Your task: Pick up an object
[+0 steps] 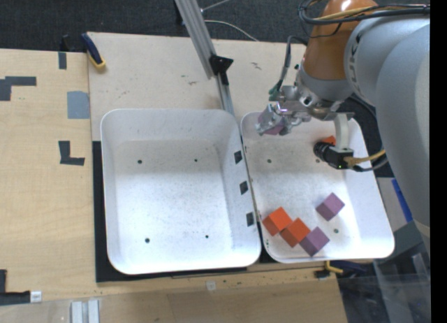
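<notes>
Blocks for picking sit in the right bin [363,175], near its front: an orange block [279,219], another orange block [295,232], a purple block [330,206] and another purple block [315,240]. The gripper [274,123] hangs over the bin's back corner with something purple at its tip (held or not, I cannot tell). So the pick may be done.

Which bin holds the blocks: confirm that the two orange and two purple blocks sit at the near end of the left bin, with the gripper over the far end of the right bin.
Wrong bin. The camera view shows the orange blocks and purple blocks at the near end of the right bin, not the left bin. The gripper is over the right bin's far end, as you said.
</notes>
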Controlling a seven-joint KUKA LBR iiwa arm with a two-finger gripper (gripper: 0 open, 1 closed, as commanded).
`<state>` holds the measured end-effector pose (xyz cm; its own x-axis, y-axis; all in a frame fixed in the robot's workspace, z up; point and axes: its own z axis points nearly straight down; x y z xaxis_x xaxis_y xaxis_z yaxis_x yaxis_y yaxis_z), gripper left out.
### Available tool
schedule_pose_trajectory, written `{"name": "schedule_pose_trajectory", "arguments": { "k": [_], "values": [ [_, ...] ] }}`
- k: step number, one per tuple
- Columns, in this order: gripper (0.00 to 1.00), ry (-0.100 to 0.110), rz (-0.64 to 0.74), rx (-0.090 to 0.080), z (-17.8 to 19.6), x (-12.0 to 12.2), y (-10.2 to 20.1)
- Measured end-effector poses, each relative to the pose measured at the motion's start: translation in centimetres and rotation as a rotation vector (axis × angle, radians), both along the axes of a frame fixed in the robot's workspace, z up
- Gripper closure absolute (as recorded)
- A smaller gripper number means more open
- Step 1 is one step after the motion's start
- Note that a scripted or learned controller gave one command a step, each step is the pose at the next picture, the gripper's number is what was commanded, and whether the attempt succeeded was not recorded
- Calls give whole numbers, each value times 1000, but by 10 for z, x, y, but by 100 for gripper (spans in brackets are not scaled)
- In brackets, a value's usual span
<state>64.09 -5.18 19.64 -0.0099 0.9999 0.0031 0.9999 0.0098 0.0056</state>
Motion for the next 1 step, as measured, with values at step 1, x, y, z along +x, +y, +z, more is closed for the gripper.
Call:
{"name": "schedule_pose_trajectory", "arguments": {
  "k": [1],
  "values": [
    [100, 10, -1, 0, -5, -20, 99]
  ]
}}
